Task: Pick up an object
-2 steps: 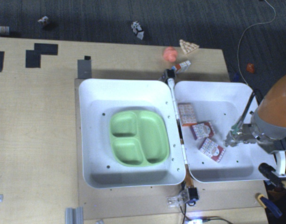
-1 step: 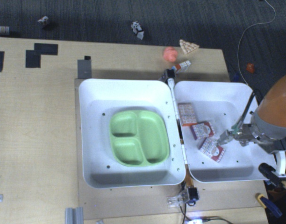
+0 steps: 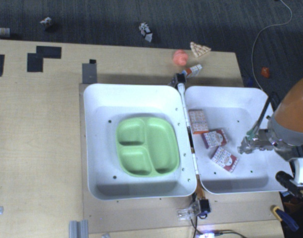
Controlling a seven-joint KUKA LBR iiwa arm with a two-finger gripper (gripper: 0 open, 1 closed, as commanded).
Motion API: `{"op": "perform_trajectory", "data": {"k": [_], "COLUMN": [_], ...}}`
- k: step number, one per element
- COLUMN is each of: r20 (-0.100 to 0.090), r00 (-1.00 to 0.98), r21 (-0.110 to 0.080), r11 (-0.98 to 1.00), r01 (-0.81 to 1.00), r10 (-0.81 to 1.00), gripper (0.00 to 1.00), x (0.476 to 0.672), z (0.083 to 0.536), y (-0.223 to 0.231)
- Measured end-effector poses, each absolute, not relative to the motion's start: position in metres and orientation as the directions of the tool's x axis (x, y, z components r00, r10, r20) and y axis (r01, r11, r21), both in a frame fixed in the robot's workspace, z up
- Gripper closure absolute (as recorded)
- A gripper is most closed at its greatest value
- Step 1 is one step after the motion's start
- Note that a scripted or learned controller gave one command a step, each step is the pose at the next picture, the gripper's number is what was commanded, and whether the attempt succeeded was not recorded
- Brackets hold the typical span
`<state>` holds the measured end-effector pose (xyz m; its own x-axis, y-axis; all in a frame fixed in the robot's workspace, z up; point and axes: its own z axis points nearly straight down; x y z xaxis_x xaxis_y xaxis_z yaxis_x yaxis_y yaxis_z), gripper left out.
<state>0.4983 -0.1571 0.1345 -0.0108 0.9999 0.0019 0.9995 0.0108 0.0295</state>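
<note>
Three small red-and-white packets lie in the right bin [image 3: 240,100]: one [image 3: 198,121] near its left wall, one [image 3: 214,138] in the middle, one [image 3: 224,158] lower down. My gripper [image 3: 246,147] hangs over the right bin's floor just right of the lowest packet, with no packet seen between its fingers. A green divided tray [image 3: 147,145] fills the middle of the left bin [image 3: 99,113].
The arm's grey body with its orange band [image 3: 296,115] covers the right bin's right edge. On the bench behind the bins lie a pink ball [image 3: 180,57], a triangular piece [image 3: 200,49] and a small tube [image 3: 192,71]. Cables and clips [image 3: 197,211] sit at the front edge.
</note>
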Motion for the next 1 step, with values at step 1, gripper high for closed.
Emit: {"op": "perform_trajectory", "data": {"k": [1], "r20": [0.002], "r00": [-0.011], "r21": [0.029], "r11": [0.011], "r01": [1.000], "r10": [1.000], "gripper": [0.00], "x": [0.4983], "z": [0.1345], "y": [-0.1571]}}
